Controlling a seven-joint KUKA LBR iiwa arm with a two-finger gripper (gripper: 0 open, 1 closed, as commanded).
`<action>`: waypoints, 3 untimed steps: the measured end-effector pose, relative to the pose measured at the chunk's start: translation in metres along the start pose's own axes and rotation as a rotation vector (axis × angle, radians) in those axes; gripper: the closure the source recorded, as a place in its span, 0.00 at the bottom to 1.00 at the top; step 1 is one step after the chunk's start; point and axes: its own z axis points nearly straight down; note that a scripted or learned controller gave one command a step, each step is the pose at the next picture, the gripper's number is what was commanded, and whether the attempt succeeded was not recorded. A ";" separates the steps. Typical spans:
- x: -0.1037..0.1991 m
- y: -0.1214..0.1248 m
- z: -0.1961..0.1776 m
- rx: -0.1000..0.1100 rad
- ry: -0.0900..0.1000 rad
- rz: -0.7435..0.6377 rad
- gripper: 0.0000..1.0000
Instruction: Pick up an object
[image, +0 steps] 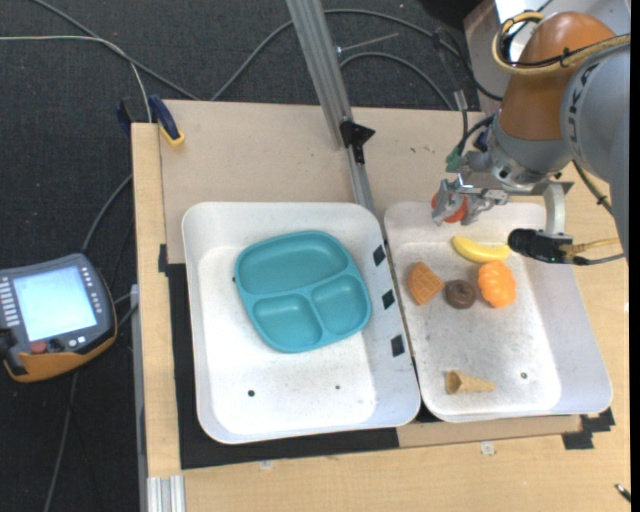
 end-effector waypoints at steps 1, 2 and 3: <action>0.000 0.002 -0.055 -0.001 -0.001 0.000 1.00; 0.058 -0.009 -0.043 0.010 0.003 -0.004 1.00; 0.112 -0.020 -0.045 0.009 0.003 -0.004 1.00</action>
